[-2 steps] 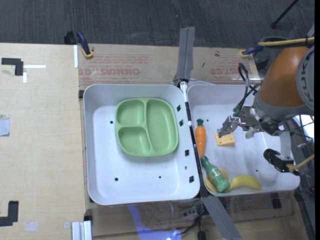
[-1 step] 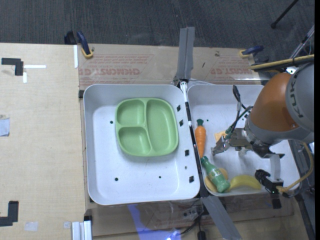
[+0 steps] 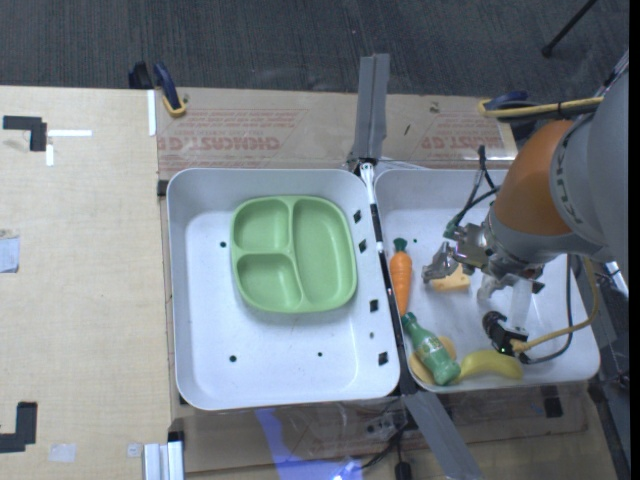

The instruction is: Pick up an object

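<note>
dark carpet floor (image 3: pixel 250 18), pale wooden bench (image 3: pixel 80 298)

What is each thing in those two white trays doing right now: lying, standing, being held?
Green divided plate: flat in the left bin, nothing on it.
Carrot: lying by the right bin's left wall.
Green bottle: on its side.
Banana: lying beside the bottle.
Yellowish piece: at the gripper, grasp unclear.

Green three-compartment plate (image 3: pixel 294 254) in left white bin (image 3: pixel 200 368); blue clamp (image 3: pixel 166 86) on bench edge.
</note>
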